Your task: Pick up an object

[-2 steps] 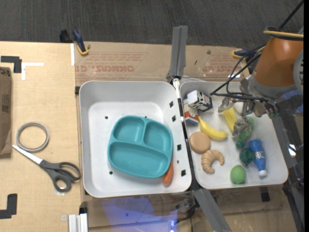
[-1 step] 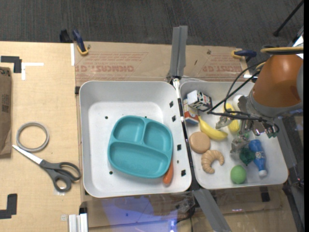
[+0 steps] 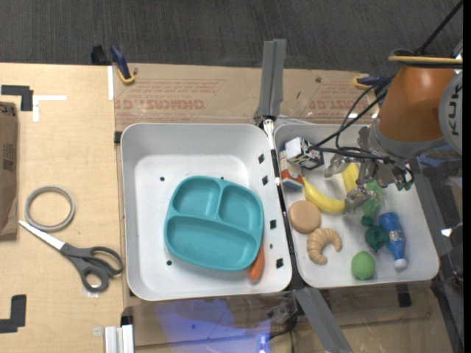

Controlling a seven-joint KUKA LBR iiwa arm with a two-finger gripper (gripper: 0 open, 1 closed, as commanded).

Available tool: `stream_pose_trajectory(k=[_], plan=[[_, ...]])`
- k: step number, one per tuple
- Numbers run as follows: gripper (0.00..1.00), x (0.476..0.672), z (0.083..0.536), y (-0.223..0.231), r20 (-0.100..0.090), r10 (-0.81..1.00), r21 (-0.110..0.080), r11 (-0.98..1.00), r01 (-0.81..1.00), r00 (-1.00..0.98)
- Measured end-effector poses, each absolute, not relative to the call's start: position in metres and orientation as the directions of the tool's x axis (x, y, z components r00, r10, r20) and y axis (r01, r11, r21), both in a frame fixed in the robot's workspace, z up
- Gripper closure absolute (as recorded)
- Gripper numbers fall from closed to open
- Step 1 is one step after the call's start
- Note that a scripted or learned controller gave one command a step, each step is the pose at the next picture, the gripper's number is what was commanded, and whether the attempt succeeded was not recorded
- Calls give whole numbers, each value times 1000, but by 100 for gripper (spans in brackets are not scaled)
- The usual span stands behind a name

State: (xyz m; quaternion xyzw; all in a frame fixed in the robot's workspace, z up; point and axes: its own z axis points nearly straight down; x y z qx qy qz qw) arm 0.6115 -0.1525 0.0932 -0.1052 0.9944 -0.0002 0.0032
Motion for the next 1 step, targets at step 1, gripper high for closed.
stream_pose_trajectory(k=[1], plan=[[100, 613, 104, -152, -12, -211, -3, 977, -211, -977]])
